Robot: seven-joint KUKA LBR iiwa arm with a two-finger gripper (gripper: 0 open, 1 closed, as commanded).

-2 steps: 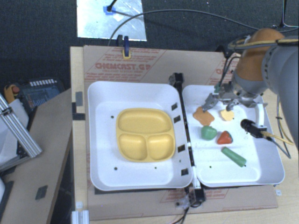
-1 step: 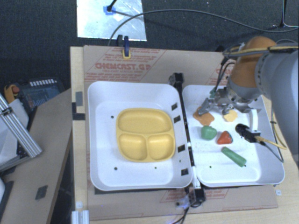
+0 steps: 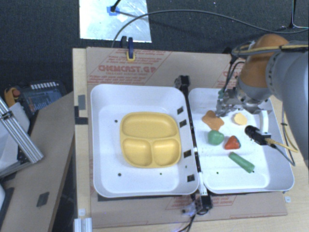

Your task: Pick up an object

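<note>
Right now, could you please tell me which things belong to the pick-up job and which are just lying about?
Job: orange toy piece, green round toy, red toy, long green toy, pale yellow disc, in the right bin.
Lying about: yellow divided tray in the left bin, blue clip, foil sheet.

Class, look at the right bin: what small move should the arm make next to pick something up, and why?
Probably shift the claw slightly toward the orange piece and lower onto it. The claw hovers beside that piece's upper right edge in the right bin, closer to it than to the pale yellow disc or the green lump.
</note>
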